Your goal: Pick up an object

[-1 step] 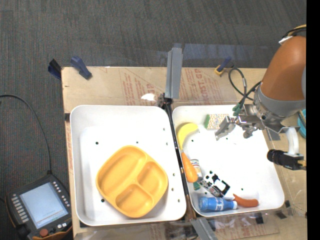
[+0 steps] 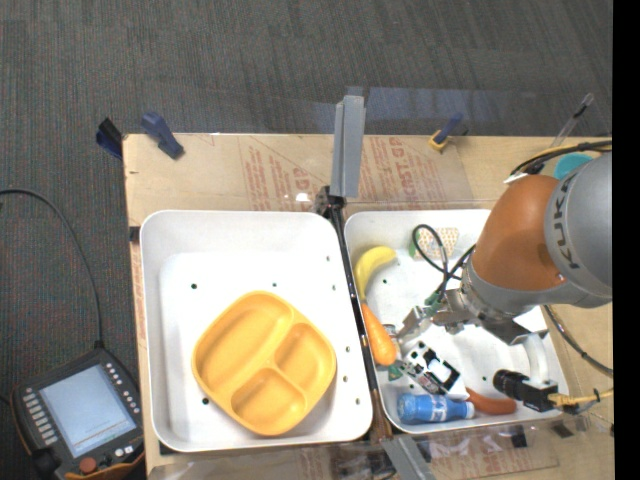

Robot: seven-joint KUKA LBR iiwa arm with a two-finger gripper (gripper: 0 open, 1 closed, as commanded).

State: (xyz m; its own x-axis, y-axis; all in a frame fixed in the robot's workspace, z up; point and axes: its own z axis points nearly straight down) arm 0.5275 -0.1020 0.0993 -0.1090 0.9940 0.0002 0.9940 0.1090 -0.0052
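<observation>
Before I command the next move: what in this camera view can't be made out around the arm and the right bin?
- Gripper: whether it holds anything is too small and cluttered to tell.
- Right bin: the arm's orange band covers part of its floor.
- Hot dog: partly hidden behind the blue bottle and a black part.
- Banana and carrot: plainly visible, untouched.

Two white bins (image 2: pixel 160 268), one yellow tray (image 2: pixel 264 362), one banana (image 2: pixel 373 264), one carrot (image 2: pixel 378 337), one blue tube (image 2: pixel 432 408)
</observation>
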